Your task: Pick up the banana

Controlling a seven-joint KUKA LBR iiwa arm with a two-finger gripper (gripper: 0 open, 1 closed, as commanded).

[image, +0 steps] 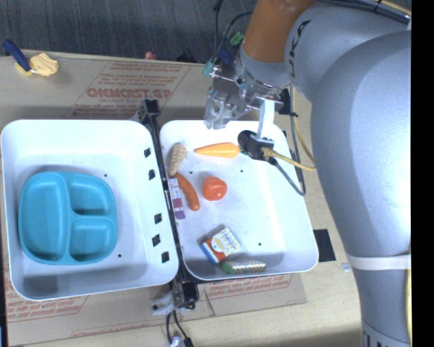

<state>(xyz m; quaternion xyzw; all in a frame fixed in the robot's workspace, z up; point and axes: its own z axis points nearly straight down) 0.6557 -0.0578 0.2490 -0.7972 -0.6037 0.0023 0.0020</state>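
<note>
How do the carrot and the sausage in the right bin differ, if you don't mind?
The carrot is bright orange and tapered; the sausage is darker reddish-orange with rounded ends. The carrot lies crosswise near the bin's far edge, the sausage slants by the left wall. Both are elongated and lie flat in the right bin.

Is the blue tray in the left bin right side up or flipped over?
Right side up: the blue tray shows three hollow compartments facing up, lying flat in the left bin.

arm (362, 121): cut off right, bottom | tool (218, 114): finger state unclear
</note>
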